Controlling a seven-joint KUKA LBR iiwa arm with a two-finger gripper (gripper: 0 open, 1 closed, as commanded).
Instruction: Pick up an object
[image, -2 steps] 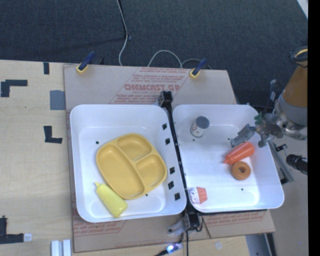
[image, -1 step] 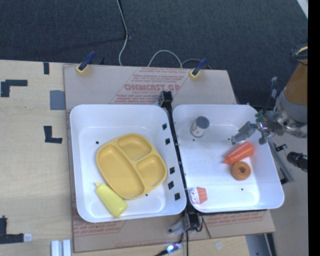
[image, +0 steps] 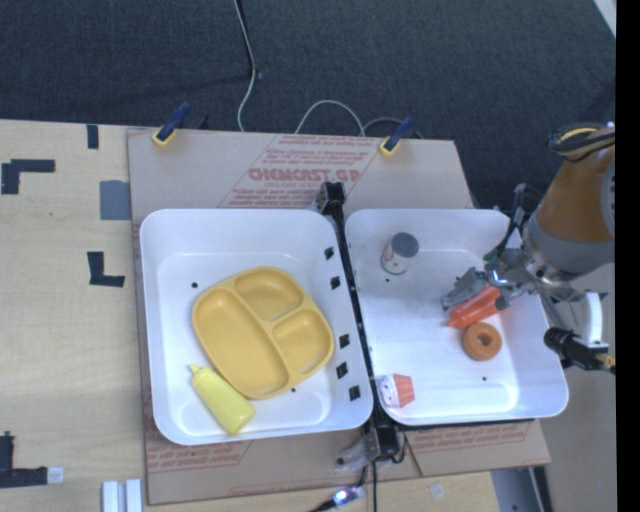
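The gripper (image: 468, 294) hangs low over the right bin (image: 440, 405), at an orange carrot-like piece (image: 473, 310); whether it grips the piece cannot be told. An orange doughnut (image: 482, 342) lies just beside that piece. A small grey-capped jar (image: 400, 252) stands further back. In the left bin (image: 165, 240) lie a yellow divided plate (image: 262, 330) and a yellow bottle (image: 222, 398).

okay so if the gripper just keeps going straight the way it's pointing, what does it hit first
Most likely the orange carrot-like toy: the gripper points leftward and down right at it, though depth is hard to judge.
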